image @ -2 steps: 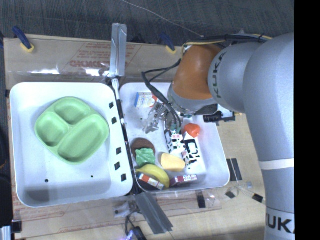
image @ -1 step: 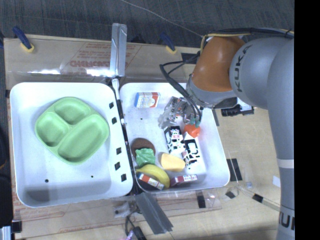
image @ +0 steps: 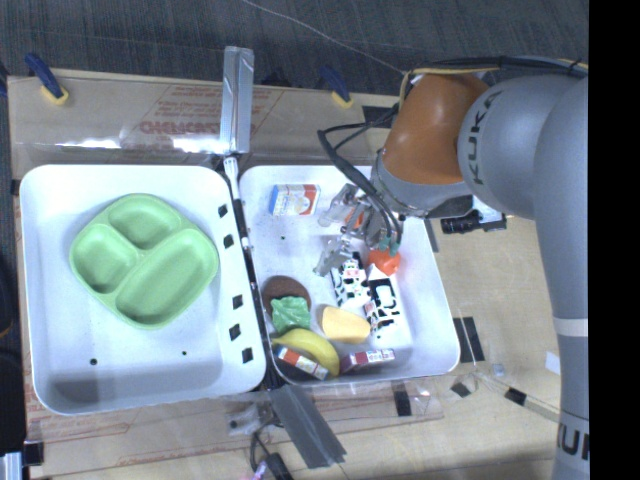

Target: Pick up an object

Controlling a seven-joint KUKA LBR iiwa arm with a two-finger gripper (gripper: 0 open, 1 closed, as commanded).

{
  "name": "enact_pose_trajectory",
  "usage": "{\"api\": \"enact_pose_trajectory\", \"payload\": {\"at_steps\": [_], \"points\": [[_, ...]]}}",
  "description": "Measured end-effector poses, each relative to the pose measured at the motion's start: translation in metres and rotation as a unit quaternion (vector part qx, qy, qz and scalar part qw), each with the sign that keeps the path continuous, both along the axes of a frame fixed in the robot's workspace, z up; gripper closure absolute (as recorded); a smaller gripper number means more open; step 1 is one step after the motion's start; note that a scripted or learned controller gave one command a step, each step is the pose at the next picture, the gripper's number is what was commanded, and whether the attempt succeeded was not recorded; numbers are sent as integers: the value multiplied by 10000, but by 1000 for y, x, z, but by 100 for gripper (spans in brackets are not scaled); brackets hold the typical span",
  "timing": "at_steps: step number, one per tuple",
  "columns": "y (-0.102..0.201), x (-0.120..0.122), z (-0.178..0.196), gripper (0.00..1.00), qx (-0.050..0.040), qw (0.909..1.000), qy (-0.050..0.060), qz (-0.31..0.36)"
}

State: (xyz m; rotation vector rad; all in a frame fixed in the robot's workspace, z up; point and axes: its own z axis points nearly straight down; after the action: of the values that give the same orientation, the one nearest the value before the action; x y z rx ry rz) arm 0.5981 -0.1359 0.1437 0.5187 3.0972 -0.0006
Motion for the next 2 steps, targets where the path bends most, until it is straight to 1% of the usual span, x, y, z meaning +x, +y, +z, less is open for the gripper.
{"api": "enact_pose_trajectory", "payload": {"at_steps": [1, 2], "points": [[8, -42, -49, 0, 1, 9999, -17, 111], [22, -86, -51, 0, 3, 9998, -3, -186]]}}
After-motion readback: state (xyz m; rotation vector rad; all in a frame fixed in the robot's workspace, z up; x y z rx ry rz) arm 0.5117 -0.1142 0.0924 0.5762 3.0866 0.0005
